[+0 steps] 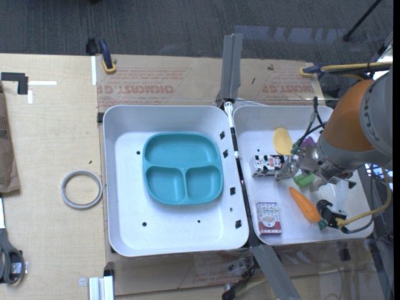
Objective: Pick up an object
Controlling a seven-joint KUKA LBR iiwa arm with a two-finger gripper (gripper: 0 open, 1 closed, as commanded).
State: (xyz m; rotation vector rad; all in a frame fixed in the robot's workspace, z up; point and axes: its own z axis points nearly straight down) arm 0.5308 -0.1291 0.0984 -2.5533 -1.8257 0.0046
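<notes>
- Left bin point(119, 186): shallow, white; holds one teal divided plate point(183, 168) with three compartments, lying flat near the middle.
- Right bin point(247, 127): shallow, white, set edge to edge with the left bin; holds several small things and the arm's working end.
- Arm point(353, 120): grey with an orange band, reaching in from the right, low over the right bin.
- Gripper point(289, 167): down among the things in the middle of the right bin; whether its jaws are apart or together cannot be told from this angle.
- Black-and-white toy point(267, 164): lying just left of the gripper, close to or touching it; contact cannot be told.
- Yellow piece point(282, 140): oval, near the back of the right bin, just above the gripper.
- Green piece point(304, 180): small, just beside the gripper on its right, partly hidden under the arm.
- Carrot point(304, 205): orange, lying at a slant toward the front of the bin, apart from the gripper.
- Small red box point(269, 219): at the front left of the right bin, lying flat.
- Tape ring point(82, 189): on the bench, left of the left bin.
- Scissors point(11, 262): at the bench's left edge, near the front.
</notes>
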